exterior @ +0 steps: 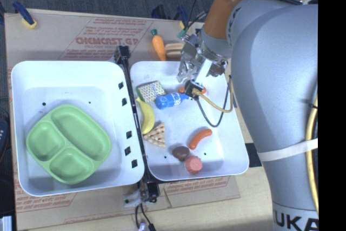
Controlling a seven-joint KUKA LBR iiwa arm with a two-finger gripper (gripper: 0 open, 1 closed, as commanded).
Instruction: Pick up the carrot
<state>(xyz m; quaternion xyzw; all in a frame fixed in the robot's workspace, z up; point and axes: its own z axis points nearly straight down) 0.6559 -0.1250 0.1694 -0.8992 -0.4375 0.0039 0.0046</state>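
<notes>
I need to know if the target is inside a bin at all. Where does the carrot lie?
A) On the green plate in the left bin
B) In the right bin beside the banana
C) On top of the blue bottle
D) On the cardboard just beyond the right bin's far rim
D: the carrot lies on the cardboard, just outside the far rim of the right bin.

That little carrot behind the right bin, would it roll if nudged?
Probably: the carrot looks round and tapered, so it would likely roll in a curve. It seems a stiff, smooth toy, perhaps slippery to pinch.
</notes>
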